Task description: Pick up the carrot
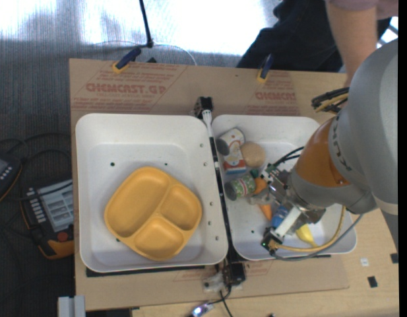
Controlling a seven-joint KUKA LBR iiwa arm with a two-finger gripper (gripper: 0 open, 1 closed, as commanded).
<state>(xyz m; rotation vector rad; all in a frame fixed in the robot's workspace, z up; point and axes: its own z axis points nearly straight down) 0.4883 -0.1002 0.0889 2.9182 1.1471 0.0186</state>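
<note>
The carrot [261,186] is a small orange piece in the middle of the right bin [335,246], just right of a green can [241,187]. Another orange bit [265,211] shows slightly lower, and I cannot tell whether it belongs to the same carrot. My gripper [274,201] hangs low over this spot, coming in from the right under the orange wrist band. Its body and cables cover whatever lies between the two orange bits. Whether it touches the carrot is hidden.
The right bin's far left part holds a white and red cup [231,139], a brown round item [252,154] and a small red and blue item [235,167]. A yellow object [308,234] lies near its front. The left bin [91,144] holds a yellow divided plate [154,211].
</note>
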